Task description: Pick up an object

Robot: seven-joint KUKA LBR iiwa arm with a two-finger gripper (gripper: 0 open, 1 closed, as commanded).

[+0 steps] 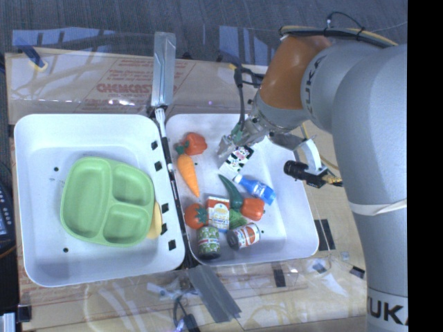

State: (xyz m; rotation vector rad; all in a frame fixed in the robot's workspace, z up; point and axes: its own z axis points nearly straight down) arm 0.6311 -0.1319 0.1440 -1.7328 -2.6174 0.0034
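From above, we see the gripper (234, 149) low in the right bin (299, 206) at a small black-and-white box (237, 159) — grip state unclear — the box likely light, stiff, best pinched across its flat sides.

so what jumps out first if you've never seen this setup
The big grey arm with its orange band, reaching in from the right so its hand hangs over the right bin. Below it a bright heap of toy food: a carrot, a blue bottle, a small can. In the left bin lies a green divided plate.
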